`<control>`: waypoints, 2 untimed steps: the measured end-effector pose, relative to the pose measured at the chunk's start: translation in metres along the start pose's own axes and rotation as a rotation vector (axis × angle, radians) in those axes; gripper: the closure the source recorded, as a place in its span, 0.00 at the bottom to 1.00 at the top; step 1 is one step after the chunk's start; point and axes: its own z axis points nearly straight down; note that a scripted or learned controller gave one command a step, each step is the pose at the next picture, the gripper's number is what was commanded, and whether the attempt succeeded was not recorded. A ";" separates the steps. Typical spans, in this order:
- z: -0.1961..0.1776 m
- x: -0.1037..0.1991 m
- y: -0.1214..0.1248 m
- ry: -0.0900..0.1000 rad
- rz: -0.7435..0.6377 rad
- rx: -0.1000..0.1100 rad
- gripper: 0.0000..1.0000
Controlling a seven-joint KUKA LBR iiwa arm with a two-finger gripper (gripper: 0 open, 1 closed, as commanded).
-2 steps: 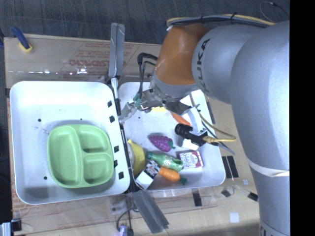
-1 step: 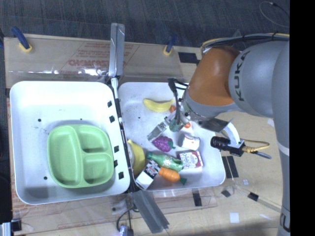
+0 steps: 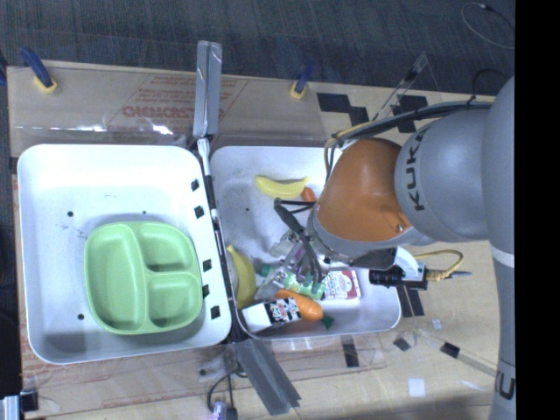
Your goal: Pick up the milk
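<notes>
Dark carpet floor (image 3: 262, 11) beyond a pale wooden bench (image 3: 79, 86).

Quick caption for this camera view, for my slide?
Grey-and-orange arm lowers over right white bin of bananas, carrot, cartons; green divided plastic tray in left.

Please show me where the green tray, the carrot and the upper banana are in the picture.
green tray (image 3: 112, 278): camera view, on its large left compartment, in the left bin.
carrot (image 3: 304, 305): camera view, on the middle of its orange body, in the right bin.
upper banana (image 3: 278, 185): camera view, on the middle of its yellow curve.
</notes>
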 end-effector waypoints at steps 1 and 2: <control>-0.046 -0.086 -0.024 -0.004 -0.237 0.000 0.00; -0.182 -0.125 0.012 -0.007 -0.761 0.001 0.00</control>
